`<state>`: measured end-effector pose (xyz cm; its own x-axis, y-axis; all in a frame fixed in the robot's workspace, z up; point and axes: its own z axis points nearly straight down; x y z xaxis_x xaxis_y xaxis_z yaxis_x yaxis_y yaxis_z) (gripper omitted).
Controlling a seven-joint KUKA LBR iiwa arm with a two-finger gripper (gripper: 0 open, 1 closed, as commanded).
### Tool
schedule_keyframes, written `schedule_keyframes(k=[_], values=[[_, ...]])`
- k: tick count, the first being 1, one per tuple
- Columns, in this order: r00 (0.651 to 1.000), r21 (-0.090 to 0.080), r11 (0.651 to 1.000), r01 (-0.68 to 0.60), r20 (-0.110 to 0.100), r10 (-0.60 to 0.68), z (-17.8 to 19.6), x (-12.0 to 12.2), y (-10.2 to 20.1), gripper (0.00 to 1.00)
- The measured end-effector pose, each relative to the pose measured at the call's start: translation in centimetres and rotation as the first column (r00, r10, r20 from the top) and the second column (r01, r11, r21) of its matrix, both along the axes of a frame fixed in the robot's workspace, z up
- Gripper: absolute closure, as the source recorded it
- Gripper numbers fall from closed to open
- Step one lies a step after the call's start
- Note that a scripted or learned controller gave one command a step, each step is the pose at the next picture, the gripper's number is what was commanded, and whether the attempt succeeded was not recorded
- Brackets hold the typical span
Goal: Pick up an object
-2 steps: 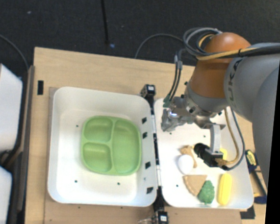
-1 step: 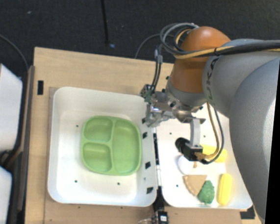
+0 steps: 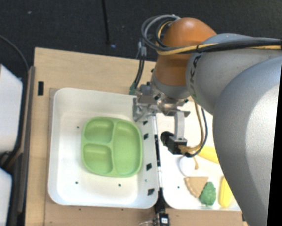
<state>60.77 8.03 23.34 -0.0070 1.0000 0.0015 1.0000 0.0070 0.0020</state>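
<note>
Several candidates lie unpicked: a green plate (image 3: pixel 112 147) in the left bin (image 3: pixel 65 127), a tan wedge (image 3: pixel 195 184) in the right bin (image 3: pixel 172 190). The gripper (image 3: pixel 156 107) is poised over their shared wall, and whether it is apart or together cannot be told; a target must be chosen, then approached

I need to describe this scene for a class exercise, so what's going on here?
A grey robot arm reaches in from the right, its claw hanging over the rim between two white bins. The left bin holds a green divided plate. The right bin has a tan wedge, a green lump and yellow pieces. Whether it grips anything cannot be told.
</note>
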Motion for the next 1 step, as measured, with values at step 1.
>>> schedule_keyframes(k=[1], values=[[1.0,-0.002,1.0,0.004,-0.002,-0.004,-0.01,-0.06,-0.32,0.0]])
